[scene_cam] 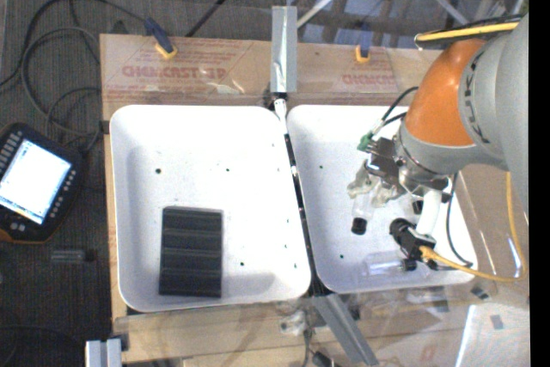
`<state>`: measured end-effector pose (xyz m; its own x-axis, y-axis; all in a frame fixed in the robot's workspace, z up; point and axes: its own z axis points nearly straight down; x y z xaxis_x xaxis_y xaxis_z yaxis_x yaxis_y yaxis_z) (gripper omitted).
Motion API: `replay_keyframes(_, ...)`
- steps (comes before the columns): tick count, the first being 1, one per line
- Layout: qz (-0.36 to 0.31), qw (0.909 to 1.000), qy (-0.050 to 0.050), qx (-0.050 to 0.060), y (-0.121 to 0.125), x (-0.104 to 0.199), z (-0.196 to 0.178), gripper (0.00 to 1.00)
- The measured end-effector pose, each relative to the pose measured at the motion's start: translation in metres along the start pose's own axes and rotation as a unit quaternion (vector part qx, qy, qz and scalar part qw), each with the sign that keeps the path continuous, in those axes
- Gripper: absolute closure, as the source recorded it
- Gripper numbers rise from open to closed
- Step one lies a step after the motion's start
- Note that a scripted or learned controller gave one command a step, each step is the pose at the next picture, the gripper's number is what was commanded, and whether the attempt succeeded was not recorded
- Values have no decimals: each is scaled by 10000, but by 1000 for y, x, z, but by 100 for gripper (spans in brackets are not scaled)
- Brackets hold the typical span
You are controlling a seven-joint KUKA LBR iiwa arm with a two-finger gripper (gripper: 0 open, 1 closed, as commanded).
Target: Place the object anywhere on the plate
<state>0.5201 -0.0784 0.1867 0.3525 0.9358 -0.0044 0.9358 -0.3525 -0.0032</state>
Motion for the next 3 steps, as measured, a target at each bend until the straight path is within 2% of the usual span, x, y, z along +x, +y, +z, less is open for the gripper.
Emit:
replay_keyframes(1,-1099,9939,12,10,-25,87,4,100)
replay_keyframes(2,-1470,9891,11,3,-71,132,-31,100)
replay_keyframes(3,-1368,9906,4,3,-96,204,-39,100)
